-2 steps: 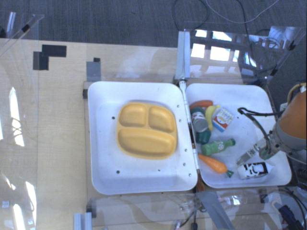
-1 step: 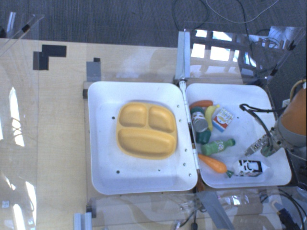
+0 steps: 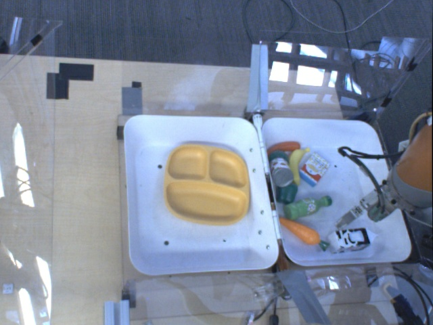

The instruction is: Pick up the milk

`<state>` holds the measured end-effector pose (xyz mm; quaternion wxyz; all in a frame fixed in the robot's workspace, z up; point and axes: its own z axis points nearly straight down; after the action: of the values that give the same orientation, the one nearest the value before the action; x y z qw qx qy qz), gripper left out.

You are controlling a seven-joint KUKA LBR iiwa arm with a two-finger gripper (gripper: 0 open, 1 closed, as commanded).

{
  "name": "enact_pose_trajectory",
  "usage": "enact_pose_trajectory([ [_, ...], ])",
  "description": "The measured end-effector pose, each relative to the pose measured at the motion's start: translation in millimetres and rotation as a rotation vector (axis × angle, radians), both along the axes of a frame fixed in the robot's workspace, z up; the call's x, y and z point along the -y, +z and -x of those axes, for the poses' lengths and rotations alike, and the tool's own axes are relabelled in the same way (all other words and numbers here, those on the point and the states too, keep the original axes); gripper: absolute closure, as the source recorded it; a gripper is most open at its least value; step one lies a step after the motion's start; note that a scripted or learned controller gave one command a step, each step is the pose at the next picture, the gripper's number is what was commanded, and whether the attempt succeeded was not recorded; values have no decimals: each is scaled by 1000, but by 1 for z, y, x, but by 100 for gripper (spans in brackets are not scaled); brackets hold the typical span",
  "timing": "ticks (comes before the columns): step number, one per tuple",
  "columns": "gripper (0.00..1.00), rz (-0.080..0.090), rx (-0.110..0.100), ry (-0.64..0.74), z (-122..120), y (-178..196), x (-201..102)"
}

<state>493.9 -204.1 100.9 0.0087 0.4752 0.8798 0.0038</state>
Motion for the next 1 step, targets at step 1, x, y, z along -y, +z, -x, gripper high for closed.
enact_pose_trajectory([
  [1,0,1,-9,74,-62,69,-39],
])
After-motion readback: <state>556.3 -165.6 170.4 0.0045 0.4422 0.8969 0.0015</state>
